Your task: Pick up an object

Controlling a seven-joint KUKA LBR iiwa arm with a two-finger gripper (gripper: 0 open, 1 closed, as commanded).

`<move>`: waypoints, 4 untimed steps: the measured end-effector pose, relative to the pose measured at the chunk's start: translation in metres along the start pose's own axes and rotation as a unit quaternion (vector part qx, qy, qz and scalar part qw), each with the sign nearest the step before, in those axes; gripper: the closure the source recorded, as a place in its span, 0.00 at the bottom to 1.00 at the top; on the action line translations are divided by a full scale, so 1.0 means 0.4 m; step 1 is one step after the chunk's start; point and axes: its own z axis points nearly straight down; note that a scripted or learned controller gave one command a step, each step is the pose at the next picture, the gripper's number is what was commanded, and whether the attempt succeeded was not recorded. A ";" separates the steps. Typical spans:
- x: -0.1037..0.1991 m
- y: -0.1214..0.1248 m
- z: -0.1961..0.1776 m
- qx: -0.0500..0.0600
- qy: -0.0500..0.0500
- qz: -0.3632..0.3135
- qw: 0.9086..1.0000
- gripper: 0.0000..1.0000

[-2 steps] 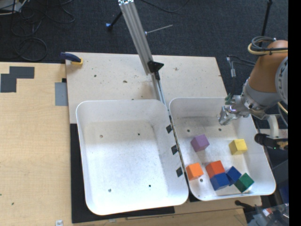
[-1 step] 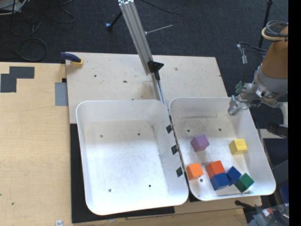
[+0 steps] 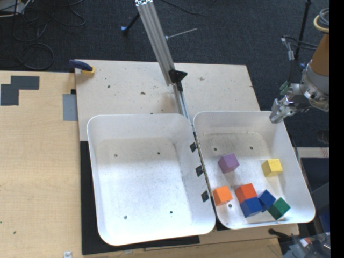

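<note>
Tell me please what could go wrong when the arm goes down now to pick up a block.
The gripper hangs above the right bin's far rim, so a straight descent might hit that wall. The red block, two blue blocks and green block crowd together, so the fingers may jam or push them.

I find no words, numbers or brand marks I can read anywhere here; the only sign-like thing is a checkered marker (image 3: pixel 144 0) topping the slanted metal pole (image 3: pixel 160 42).

Arm entering from right, pincer (image 3: pixel 279 112) pointing left (slightly downward)
</note>
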 end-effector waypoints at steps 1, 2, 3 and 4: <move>0.129 -0.030 0.033 0.004 0.002 -0.001 1.000 1.00; 0.283 -0.062 0.035 0.004 0.003 -0.001 1.000 1.00; 0.424 -0.083 0.018 0.004 0.002 -0.001 1.000 1.00; 0.549 -0.136 0.049 0.005 0.002 0.000 1.000 1.00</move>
